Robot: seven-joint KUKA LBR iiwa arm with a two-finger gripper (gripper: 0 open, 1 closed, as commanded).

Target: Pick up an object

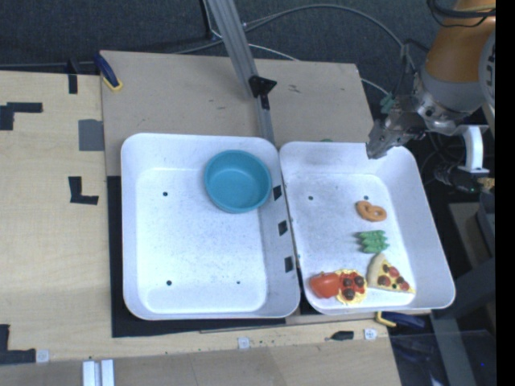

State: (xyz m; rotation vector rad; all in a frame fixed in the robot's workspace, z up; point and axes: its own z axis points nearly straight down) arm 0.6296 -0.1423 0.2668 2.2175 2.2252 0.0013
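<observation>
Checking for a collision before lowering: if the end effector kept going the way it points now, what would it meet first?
Probably the far right corner of the right bin: the end effector points down just above its rim. The pretzel lies nearer the camera, off that line. Depth is unclear.

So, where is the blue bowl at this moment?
The blue bowl sits in the left bin, at its far right corner, close to the edge shared with the right bin.
</observation>
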